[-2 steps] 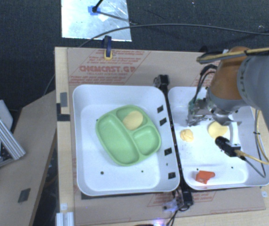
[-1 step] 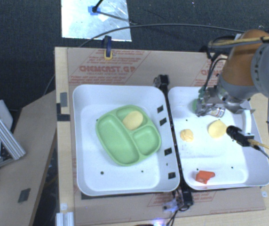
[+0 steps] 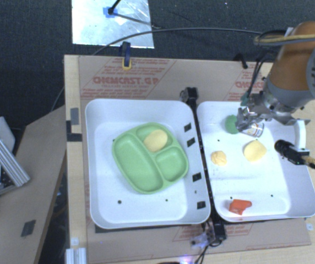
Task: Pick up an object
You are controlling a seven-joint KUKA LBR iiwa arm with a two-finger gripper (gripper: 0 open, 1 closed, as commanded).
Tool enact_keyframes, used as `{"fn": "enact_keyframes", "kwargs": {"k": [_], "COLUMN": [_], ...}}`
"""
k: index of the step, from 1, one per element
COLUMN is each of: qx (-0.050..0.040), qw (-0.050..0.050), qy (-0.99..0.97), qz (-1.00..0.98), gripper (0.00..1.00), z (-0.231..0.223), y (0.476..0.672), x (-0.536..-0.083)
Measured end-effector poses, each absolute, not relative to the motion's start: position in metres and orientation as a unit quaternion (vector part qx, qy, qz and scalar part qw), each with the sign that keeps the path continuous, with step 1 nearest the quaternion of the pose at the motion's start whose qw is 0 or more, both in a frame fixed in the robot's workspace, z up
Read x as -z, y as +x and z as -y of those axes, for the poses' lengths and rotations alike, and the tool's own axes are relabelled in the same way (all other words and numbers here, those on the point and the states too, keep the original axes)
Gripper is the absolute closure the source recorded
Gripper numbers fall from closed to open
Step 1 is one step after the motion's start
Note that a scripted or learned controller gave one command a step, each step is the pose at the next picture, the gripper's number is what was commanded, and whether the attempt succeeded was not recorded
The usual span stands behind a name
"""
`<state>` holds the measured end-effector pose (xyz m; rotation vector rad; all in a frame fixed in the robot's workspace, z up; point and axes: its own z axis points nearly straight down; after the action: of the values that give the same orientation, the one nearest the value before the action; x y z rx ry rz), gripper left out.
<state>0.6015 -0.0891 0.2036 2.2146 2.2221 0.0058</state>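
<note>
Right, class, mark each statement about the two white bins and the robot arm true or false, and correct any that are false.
1. The green divided tray lies in the left bin. True.
2. A yellow item sits in one of the tray's compartments. True.
3. The orange object lies in the left bin. False: it lies near the front edge of the right bin.
4. The gripper hangs over the left bin. False: it is over the back of the right bin, beside a green object.
5. Two pale yellow objects lie in the right bin. True.

Claw (image 3: pixel 249 123) low in right bin (image 3: pixel 295 202), perhaps touching green object (image 3: pixel 232 124)
</note>
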Motion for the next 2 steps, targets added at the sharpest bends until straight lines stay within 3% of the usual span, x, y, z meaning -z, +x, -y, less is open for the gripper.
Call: {"fn": "enact_keyframes", "kwargs": {"k": [1,2], "qx": [-0.0021,-0.0007], "qw": [0.003,0.0], "qy": [0.705,0.704], "qz": [-0.709,-0.71], "gripper": [1.0,1.0], "z": [0.087,0.044], "y": [0.605,0.597], "x": [-0.267,-0.264]}}
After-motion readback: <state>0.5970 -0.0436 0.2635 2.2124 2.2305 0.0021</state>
